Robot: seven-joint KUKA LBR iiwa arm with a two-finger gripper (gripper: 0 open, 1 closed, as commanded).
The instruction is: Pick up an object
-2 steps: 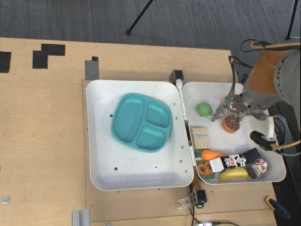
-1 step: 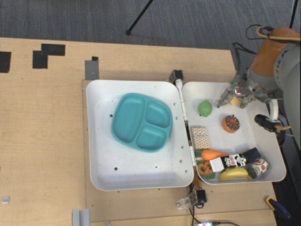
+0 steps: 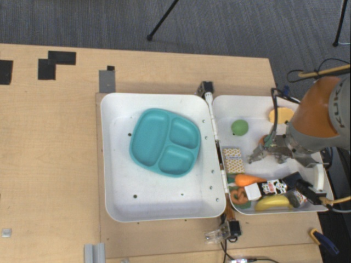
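The end effector [image 3: 269,151] is being held low inside the right bin [image 3: 249,114], under the grey arm [image 3: 315,130] with its orange band. Whether it is released or clenched cannot be told, and nothing is being seen between its fingers.

Just to its left, a patterned card [image 3: 232,159] is lying flat on the bin floor. Just below and left of it, a carrot [image 3: 248,179] is lying across the floor, and beneath that an orange ring-shaped piece [image 3: 238,196] and a small white block [image 3: 252,192] are being crowded together. Below the end effector, a black-and-white packet [image 3: 273,187] is resting above a banana [image 3: 273,203] at the bin's near wall.

Up and to the left, a green ball [image 3: 239,127] is sitting apart from the rest. Above the end effector, a yellow object [image 3: 281,114] is being partly hidden by the arm.

Far to the left, a teal divided plate [image 3: 164,141] is lying in the left bin [image 3: 118,201]. Both bins are being carried by the bench [image 3: 49,163].
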